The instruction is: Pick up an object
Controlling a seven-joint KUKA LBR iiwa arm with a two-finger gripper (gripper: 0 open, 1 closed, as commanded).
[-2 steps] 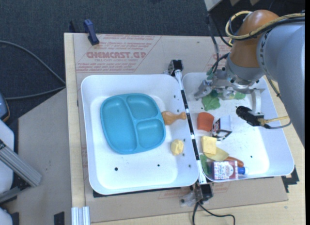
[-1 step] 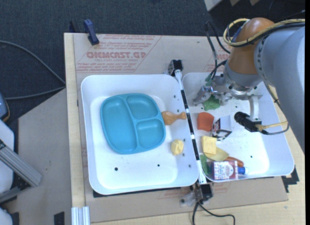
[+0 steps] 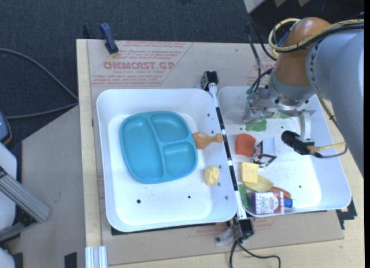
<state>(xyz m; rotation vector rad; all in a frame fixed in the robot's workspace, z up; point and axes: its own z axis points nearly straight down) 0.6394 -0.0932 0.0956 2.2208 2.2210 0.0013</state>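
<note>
From above, the claw (image 3: 255,115) hangs low in the right bin (image 3: 329,189), directly over a green object (image 3: 257,125) near the bin's far left corner; whether it is open or closed I cannot tell. Nearby lie a red-orange block (image 3: 245,144), a yellow wedge (image 3: 250,172) and a ketchup bottle (image 3: 267,201). The left bin (image 3: 115,203) holds a blue divided tray (image 3: 157,145), a tan piece (image 3: 205,140) and a yellow lump (image 3: 212,174).

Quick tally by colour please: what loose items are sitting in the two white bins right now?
Blue: 1, divided plastic tray
Yellow: 2, small lumpy piece, flat cheese-like wedge
Tan: 1, drumstick-shaped toy
Orange-red: 1, small block
Green: 1, leafy piece below the gripper
Red: 1, labelled bottle
Total: 7
</note>
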